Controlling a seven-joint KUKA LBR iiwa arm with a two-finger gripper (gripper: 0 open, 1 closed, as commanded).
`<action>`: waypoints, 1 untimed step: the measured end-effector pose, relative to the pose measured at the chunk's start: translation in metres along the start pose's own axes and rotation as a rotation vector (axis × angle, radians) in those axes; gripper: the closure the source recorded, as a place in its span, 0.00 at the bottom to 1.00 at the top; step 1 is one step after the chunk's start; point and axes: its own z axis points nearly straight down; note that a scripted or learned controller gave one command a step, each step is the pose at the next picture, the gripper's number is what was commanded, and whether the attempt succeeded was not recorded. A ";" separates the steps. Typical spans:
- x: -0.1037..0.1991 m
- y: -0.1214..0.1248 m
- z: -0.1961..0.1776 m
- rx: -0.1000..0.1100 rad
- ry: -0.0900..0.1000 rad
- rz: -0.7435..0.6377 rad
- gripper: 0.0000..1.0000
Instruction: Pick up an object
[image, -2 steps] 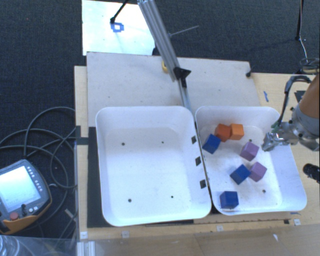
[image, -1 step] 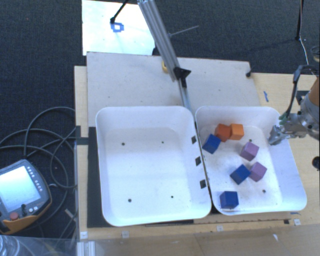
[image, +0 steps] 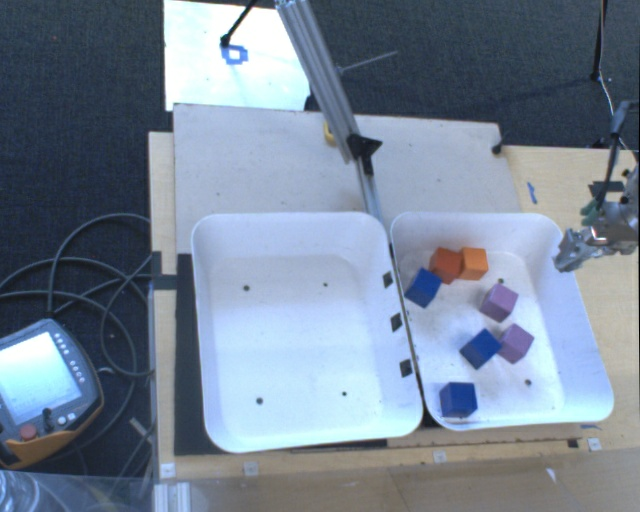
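Jaws at the far right of the camera view, hanging at the end of the arm, just over the right rim of the right bin. Wide or narrow: cannot tell, too small and cut by the frame edge. Nothing seen between them.

Two shallow white bins side by side on the worktop, rims touching along the middle, three small black clips down that seam.

Right bin, seven cubes, all resting on its floor:
- red-orange cube and orange cube at the far side, touching each other.
- first blue cube just beside the red-orange one, nearer the seam, turned at a slant.
- first purple cube near the centre, just below the orange one.
- second blue cube and second purple cube together, corners touching or nearly so.
- third blue cube alone at the near wall, apart from the rest.

All seven well apart from the jaws, closest being the first purple cube and the orange cube.

Left bin: white floor with a few small dark dots.

Beyond the bins, a grey pole slanting down across the worktop toward the seam, with a black bracket partway along. On the dark floor to the left, loops of black cable and a handheld control pendant with a lit screen.
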 end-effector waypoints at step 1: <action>0.051 0.012 -0.003 0.004 0.003 -0.005 1.00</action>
